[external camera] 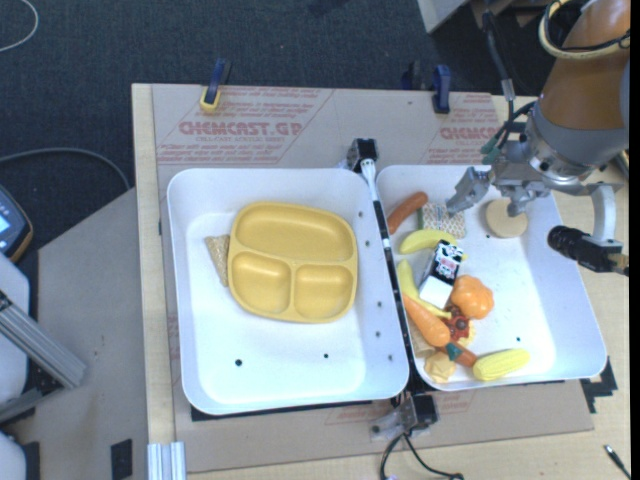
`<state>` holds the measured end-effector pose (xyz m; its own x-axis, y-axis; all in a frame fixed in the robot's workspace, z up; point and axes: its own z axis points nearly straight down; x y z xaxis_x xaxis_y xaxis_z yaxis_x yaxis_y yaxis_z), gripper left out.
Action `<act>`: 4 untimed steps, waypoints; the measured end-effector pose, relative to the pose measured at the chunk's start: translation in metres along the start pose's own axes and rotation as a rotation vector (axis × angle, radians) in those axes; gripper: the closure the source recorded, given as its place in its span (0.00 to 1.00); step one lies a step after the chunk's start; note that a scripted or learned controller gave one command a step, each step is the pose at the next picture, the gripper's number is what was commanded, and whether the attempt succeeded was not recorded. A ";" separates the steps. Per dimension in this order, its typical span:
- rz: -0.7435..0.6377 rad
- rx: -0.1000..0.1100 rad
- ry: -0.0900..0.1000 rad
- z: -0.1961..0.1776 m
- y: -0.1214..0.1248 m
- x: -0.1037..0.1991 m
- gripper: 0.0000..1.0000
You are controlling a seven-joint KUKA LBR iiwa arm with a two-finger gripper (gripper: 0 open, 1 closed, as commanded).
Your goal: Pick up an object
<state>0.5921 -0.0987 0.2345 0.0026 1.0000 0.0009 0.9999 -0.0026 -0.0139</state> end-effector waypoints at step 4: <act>-0.003 -0.008 0.001 0.140 0.010 0.007 0.00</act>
<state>0.6002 -0.0913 0.0940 0.0001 1.0000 0.0018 1.0000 -0.0001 -0.0058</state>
